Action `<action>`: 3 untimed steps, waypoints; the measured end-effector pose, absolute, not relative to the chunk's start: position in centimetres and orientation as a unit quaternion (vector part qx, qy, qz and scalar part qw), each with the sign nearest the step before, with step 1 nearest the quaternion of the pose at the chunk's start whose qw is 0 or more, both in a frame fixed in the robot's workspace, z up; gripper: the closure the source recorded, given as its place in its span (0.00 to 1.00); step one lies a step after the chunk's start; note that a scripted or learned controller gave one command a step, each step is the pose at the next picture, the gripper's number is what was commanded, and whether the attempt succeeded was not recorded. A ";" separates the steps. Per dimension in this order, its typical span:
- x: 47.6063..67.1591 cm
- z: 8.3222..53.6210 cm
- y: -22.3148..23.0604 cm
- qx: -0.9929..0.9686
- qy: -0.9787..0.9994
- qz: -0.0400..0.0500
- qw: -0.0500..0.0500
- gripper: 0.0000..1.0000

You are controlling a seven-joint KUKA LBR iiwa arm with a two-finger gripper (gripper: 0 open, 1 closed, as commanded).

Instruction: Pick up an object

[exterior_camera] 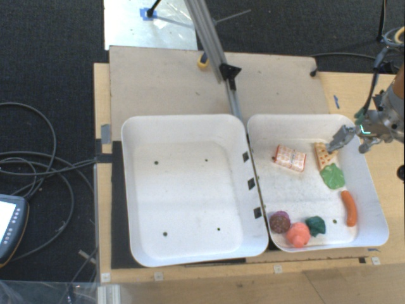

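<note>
Claw (352,141) sits at the far right of the camera view, over the upper right corner of the right bin (380,230), w/ two grey fingers spread apart; one finger (342,137) points down-left toward the bin floor, the other is shorter and nearer the wrist. I see nothing between the fingers, so no grip on any obj. Fingertip hangs just above or touching the top of the yellow waffle-like piece (323,155); can't tell which from this angle. Just below that piece lies a green leafy lump (333,177), touching or nearly touching it. Left of those, a pink and white wafer block (290,158) lies flat, apart from the rest. Along the right wall, an orange carrot-shaped item (349,208) lies roughly lengthwise. At the near edge I see three items in a row, close together: a dark purple ball (280,221), a salmon-pink round piece (298,234), and a dark teal lump (315,225). Left bin (136,170) sits beside the right one, rims touching along the middle. Grey pole (209,33) slants across the board behind both bins.
</note>
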State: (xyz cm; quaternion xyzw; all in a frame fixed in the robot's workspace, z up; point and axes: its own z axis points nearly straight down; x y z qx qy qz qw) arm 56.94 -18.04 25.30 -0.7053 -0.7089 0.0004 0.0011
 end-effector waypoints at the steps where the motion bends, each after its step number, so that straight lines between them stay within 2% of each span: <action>1: 57.0 25.5 -18.0 -0.705 -0.709 -0.001 -0.001 0.00; 2: 57.8 20.1 -18.6 -0.707 -0.707 0.001 0.001 0.00; 3: 57.6 13.8 -18.8 -0.707 -0.707 0.001 0.002 0.00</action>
